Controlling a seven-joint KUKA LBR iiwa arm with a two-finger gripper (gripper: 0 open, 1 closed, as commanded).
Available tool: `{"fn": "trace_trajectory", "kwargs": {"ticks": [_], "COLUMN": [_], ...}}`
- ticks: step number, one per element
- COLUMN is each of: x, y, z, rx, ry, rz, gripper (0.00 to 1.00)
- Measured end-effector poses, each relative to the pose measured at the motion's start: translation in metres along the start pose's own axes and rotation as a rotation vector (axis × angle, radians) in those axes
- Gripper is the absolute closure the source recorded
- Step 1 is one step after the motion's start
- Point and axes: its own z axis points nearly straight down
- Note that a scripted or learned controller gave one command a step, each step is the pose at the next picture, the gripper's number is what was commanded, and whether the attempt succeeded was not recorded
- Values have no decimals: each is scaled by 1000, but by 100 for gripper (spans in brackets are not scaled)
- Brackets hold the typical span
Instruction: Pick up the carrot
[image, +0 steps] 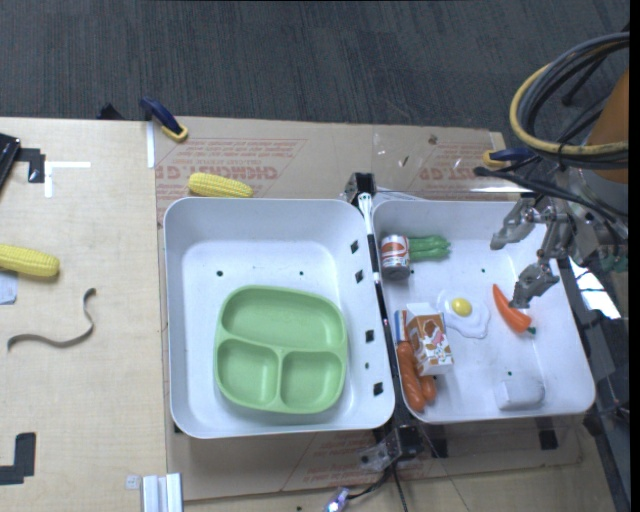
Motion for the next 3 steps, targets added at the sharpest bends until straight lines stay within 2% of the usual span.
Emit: {"fn": "trace_trajectory", "kwargs": {"ticks": [1,2,3], "x": [13,67,65], "y": [33,40,40], "z": [161,172,162], "rx": [1,3,4], "ry": [1,-24,-24], "rz": [166,-6,-9], "gripper": [0,0,100]}}
